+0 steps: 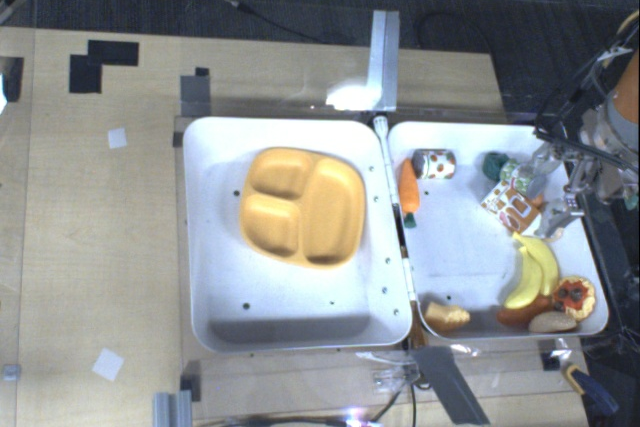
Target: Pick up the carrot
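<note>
Orange carrot [408, 187] lying lengthwise against the dividing wall of the right-hand bin [455, 255], well apart from the tool [556, 198] and across the open floor from it, green end toward the near side. Tool poised at the far right edge with jaws spread and nothing between them, just beside a crumpled snack packet [512, 205] and above the bananas [532, 273], so likely not yet committed to the target. Wall-hugging placement probably leaves room for one finger on the open side only; small tin can [434, 164] close by may crowd the approach.
</note>
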`<act>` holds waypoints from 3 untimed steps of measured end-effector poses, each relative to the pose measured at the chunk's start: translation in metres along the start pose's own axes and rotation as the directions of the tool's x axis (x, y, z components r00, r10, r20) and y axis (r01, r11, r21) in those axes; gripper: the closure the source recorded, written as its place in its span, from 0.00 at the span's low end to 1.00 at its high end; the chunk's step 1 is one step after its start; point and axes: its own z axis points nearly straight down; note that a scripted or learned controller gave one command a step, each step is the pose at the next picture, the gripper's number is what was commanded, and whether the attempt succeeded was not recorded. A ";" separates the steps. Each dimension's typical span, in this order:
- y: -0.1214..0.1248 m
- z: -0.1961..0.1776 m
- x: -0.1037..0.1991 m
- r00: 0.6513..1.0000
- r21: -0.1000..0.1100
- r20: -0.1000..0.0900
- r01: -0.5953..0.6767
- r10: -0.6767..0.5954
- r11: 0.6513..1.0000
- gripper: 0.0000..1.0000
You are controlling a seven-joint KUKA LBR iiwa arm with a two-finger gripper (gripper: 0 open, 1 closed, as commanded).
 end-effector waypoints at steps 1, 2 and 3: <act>0.023 0.120 0.051 0.989 -0.002 -0.009 -0.145 0.145 0.989 0.00; 0.082 0.137 0.031 0.901 -0.003 0.003 -0.434 0.434 0.901 0.00; 0.083 0.124 0.027 0.903 -0.006 0.014 -0.428 0.429 0.904 1.00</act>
